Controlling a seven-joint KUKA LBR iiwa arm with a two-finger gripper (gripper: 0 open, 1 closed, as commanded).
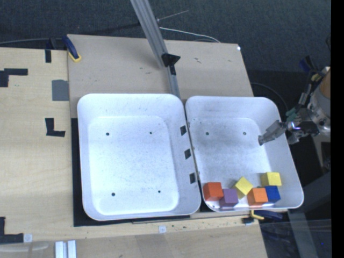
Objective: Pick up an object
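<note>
**Wooden table, two white bins, dark floor beyond**

Pale wood table [134,52] across frame, black tape marks at left, dark carpet along top. Left bin [129,109] beside right bin [236,107]. Clustered at lower right of right bin: orange cube [213,190], purple cube [230,196], yellow cube [243,185], blue cube [272,193]. Tool [269,134] over right bin's right rim, well apart from cubes; cannot tell whether clenched or released.

Two shallow white plastic bins, left [97,144] and right [236,107], show a smooth, faintly glossy finish with dark speckling. The pale wooden bench board [118,63] looks matt. The ribbed silvery metal post [146,18] has a dull sheen. Small coloured cubes [244,190] appear matt.
</note>
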